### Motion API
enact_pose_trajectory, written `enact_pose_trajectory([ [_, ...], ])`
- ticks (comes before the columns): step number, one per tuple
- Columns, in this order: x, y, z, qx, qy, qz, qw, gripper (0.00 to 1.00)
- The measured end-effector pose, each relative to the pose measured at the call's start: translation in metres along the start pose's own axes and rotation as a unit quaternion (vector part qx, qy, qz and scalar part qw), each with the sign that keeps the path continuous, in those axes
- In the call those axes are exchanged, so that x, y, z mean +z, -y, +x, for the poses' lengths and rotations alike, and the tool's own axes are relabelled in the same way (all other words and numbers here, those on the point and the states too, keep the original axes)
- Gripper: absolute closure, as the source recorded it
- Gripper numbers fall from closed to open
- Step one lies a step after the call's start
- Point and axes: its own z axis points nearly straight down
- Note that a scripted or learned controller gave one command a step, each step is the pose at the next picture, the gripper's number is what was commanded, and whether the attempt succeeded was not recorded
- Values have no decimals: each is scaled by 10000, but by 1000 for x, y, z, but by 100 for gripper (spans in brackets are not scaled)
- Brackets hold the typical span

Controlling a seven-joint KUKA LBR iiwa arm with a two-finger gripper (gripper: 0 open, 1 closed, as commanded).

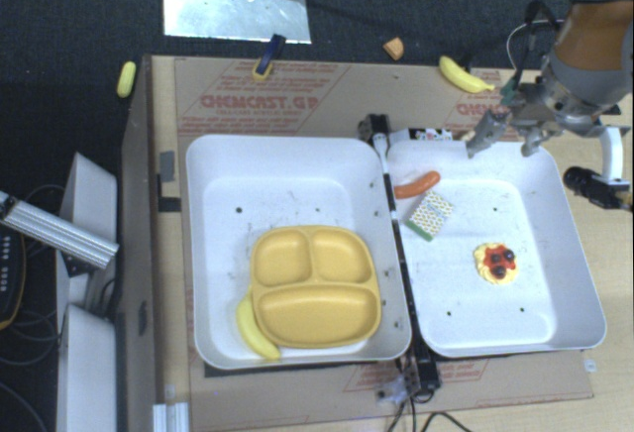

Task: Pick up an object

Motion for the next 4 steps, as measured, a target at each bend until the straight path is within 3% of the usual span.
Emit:
enact_pose_trajectory([
  [1, 143, 32, -23, 11, -5, 23, 10000, 0],
  [2, 168, 77, -54, 14, 3, 7, 10000, 0],
  [3, 167, 115, -83, 15, 1, 8, 10000, 0],
  [4, 156, 113, -82, 8, 1, -11, 10000, 100],
])
